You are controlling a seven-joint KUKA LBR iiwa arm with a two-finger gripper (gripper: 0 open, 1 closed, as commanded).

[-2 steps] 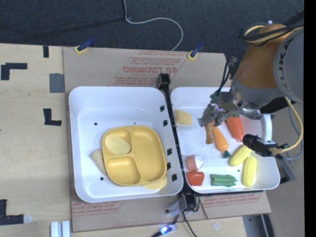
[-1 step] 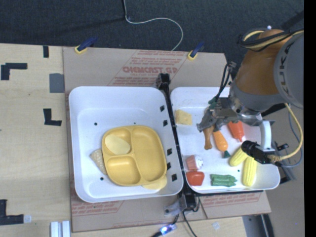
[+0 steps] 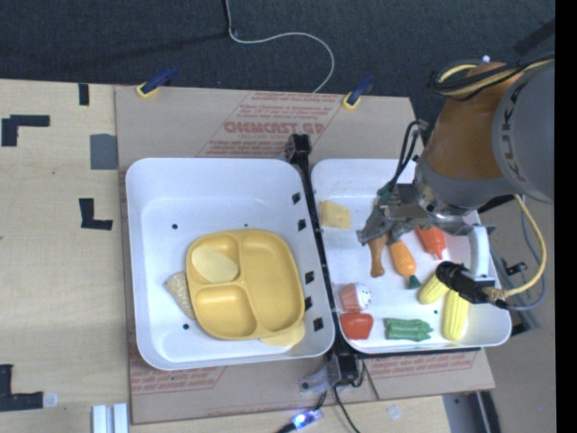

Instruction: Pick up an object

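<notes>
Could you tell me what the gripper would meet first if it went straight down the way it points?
Probably the orange carrot beside the gripper, or the right bin floor next to it; depth is hard to judge from this slanted view.

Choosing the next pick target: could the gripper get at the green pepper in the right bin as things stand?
Probably yes. The green pepper lies uncovered near the right bin's front wall, with a gap to the red piece and the corn. The gripper hovers above that bin.
</notes>
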